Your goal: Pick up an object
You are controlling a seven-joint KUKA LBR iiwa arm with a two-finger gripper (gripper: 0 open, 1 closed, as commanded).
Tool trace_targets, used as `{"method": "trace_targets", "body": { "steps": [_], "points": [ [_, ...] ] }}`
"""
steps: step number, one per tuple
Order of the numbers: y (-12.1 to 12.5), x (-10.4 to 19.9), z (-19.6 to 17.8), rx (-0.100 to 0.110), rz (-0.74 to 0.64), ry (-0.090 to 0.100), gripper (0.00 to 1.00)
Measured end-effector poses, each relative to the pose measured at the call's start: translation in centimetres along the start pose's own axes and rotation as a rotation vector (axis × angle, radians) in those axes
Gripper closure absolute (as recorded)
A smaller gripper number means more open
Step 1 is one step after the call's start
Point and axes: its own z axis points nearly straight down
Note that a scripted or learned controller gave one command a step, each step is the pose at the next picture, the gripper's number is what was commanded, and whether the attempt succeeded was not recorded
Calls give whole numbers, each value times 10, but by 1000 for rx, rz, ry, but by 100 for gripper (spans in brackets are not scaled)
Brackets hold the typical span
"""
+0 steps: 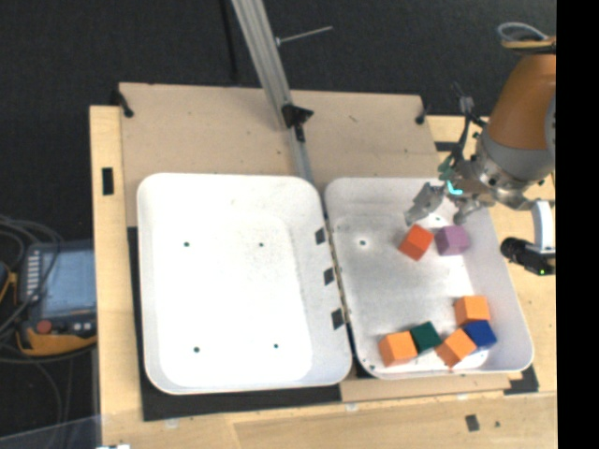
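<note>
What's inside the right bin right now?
The right bin holds an orange block beside a purple block under the gripper, plus orange, green and blue blocks clustered at its near edge. The arm covers the far right corner.

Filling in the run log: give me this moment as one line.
arm: over right bin | claw: above orange block and purple block, nothing seen held | pile: five blocks at near edge | left bin

A wooden bench (pixel 103 279) carries two white bins: the left bin (pixel 159 279) and the right bin (pixel 351 204) touch side by side. A slanted metal pole (pixel 267 59) rises behind them. A small screen device (pixel 61 288) sits at the far left among cables.
</note>
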Motion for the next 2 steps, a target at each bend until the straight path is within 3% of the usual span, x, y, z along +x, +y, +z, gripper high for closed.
{"method": "trace_targets", "body": {
  "steps": [1, 2],
  "points": [
    [1, 0, -2, -4, -1, -2, 0],
    [-2, -1, 61, 2, 4, -4, 0]
  ]
}}
